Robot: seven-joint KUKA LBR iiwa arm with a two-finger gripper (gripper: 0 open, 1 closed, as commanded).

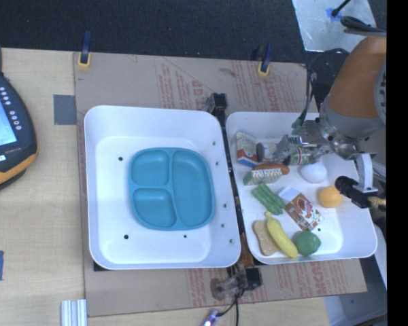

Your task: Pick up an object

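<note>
Toy groceries crowd the right bin (357,240) on the desk as the grey-and-orange arm (353,80) reaches in from the right, its gripper (300,148) low over the bin's upper middle. Whether the jaws are parted or closed cannot be told from this angle; nothing is visibly held between them.

Nearest the gripper lie a small can-like item (299,157), touching or just under the tip, and a white egg-shaped piece (313,172) just beside it, toward the bin's lower edge. A red-and-white packet (266,174) sits to the left, and an orange ball (330,196) lies near the right wall. A green pod (266,198), a snack packet (303,211), a banana (281,234), a biscuit (263,237) and a green round fruit (306,242) fill the front half, well apart from the tip.

All look like light, rigid plastic playthings, probably smooth and apt to slip or roll. The can would likely be best taken across its short width, mid-body.

The left bin (102,243) carries a blue divided plate (171,187).
</note>
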